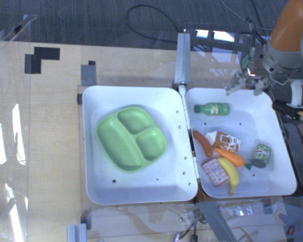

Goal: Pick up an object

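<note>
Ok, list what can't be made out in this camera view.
- Claw: open or shut unclear, too small and blurred against the bin's back rim.
- Can: label too small to read.
- Snack packet: partly covered by the banana.
- Arm: cut off by the right edge.

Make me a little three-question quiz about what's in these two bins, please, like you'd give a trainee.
1. True or false: the green divided plate lies in the same bin as the banana.
2. Which item lies nearest the claw? A) green bottle B) small can C) carrot
3. Fill in: the sausage lies close to the ____ edge of the right bin.

Key: 1 false, the plate has the left bin to itself; 2 A; 3 left.
</note>
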Robot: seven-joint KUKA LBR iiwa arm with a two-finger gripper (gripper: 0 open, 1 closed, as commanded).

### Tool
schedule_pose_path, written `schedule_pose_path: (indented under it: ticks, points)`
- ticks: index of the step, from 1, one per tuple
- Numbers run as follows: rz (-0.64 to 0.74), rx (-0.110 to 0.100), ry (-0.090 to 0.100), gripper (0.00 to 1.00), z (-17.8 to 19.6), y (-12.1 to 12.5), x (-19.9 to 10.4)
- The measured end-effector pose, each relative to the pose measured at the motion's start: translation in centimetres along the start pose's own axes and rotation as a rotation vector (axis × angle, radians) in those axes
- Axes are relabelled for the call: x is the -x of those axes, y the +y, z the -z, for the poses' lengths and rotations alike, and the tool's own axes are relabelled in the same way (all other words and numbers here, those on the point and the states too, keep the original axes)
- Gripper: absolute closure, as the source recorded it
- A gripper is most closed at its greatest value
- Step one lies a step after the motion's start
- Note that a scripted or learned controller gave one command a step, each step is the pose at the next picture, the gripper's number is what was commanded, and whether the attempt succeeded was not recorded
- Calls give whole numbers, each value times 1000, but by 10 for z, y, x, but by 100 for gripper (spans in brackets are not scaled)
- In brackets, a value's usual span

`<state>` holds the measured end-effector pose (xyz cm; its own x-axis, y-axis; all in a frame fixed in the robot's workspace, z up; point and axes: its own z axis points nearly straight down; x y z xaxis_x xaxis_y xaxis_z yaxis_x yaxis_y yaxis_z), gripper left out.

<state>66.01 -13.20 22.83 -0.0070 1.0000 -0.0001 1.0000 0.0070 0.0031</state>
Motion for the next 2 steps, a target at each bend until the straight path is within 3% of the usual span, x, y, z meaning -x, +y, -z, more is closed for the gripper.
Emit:
schedule_pose_path:
  ticks: [1,2]
  points:
    - [109,2,0,0,-138,-78,10]
    - [155,14,-4,0,-138,-111,-21]
